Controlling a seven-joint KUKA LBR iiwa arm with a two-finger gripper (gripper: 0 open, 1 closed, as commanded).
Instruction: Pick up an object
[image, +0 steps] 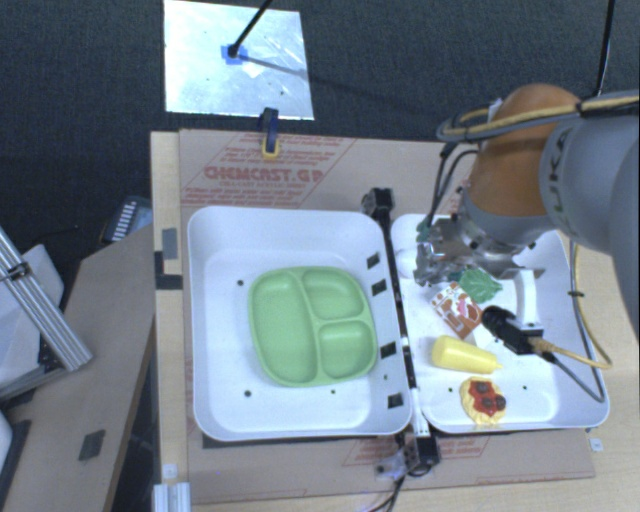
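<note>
Yellow wedge (463, 353) in right bin (570, 400) (plastic, looks light, stiff): grip across its thick end. Hand (437, 256) low nearby; grip state can't tell.

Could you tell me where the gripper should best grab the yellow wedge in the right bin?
Probably across the thick middle of the yellow wedge, coming straight down from above. It lies flat and apart from its neighbours, tapering toward its right tip, so closing across its short width looks likeliest to hold.
</note>
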